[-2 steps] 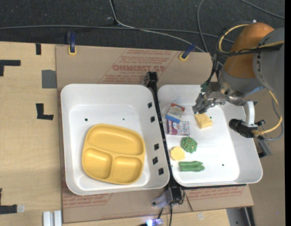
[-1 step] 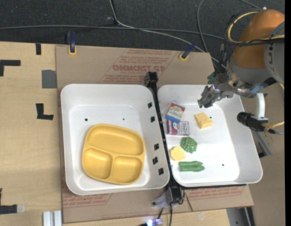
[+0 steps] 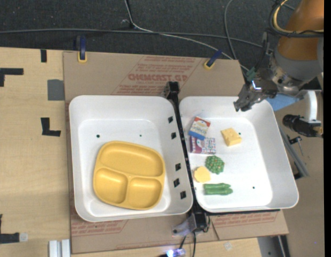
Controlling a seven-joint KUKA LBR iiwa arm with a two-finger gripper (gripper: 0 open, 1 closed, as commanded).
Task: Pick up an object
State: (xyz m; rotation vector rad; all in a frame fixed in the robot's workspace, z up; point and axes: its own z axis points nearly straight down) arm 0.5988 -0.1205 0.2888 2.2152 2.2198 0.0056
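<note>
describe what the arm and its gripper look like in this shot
The arm is bulky and rounded, with an orange band above a grey wrist section. Thin dark cables loop around it near the top. The gripper is a small, dark, metallic two-finger unit with a spot of blue on its body.

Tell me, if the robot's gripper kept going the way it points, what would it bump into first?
Probably the right bin's white floor near its top edge. The gripper points down and leftward, with the cheese wedge nearest beyond. Depth is hard to judge from this slant.
</note>
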